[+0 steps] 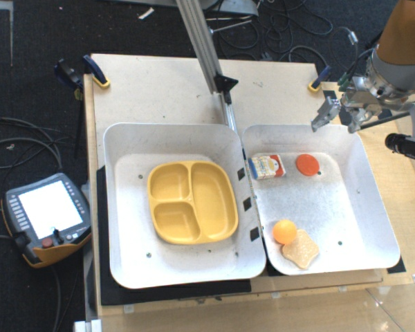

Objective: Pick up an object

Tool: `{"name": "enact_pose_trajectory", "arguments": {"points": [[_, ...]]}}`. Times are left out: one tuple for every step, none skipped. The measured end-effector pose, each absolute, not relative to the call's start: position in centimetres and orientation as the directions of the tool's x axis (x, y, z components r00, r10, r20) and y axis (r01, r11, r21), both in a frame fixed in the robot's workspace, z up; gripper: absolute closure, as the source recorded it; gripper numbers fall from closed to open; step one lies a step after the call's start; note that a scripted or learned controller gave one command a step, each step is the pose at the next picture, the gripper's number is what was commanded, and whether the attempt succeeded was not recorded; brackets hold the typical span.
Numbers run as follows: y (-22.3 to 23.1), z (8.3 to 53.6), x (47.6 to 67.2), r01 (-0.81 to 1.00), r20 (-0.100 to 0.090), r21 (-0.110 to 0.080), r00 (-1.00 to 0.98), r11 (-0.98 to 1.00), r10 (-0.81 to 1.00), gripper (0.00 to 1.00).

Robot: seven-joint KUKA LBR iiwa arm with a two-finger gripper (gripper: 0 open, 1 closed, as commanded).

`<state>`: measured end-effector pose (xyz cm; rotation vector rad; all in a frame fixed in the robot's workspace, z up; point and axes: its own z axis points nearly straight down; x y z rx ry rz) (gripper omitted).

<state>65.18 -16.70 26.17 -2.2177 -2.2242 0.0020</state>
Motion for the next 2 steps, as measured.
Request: {"name": "enact_pose_trajectory", "arguments": {"points": [[-16.7, 26.2, 65.2, 1.0, -0.001, -0.002, -0.003, 0.003, 1.0, 0.0], [-17.4, 21.6, 65.1, 1.0, -0.001, -0.004, 0.0, 0.0, 1.0, 0.0]]}}
